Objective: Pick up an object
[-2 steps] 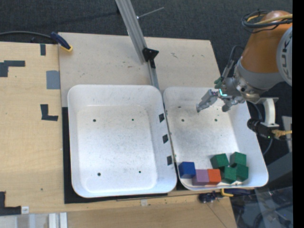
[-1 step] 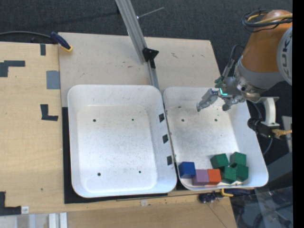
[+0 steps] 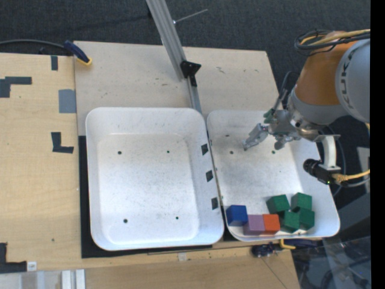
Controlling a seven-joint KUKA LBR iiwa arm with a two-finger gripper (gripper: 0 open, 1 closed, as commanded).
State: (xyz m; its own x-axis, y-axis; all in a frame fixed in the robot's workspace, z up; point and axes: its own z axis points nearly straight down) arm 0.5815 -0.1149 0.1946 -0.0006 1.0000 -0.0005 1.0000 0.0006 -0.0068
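My gripper (image 3: pixel 264 141) hangs over the far part of the right bin (image 3: pixel 258 173), its two fingers spread apart with nothing between them. Blocks lie bunched along the near edge of that bin: a blue block (image 3: pixel 237 214), a purple block (image 3: pixel 256 223), an orange block (image 3: pixel 271 222) and several green blocks (image 3: pixel 292 209). The gripper is well back from them, toward the far side of the bin.
The left bin (image 3: pixel 147 173) sits beside the right one across a shared rim. A slanted metal pole (image 3: pixel 171 35) with a black clamp rises behind the bins. The grey arm with its orange band (image 3: pixel 322 77) comes in from the right.
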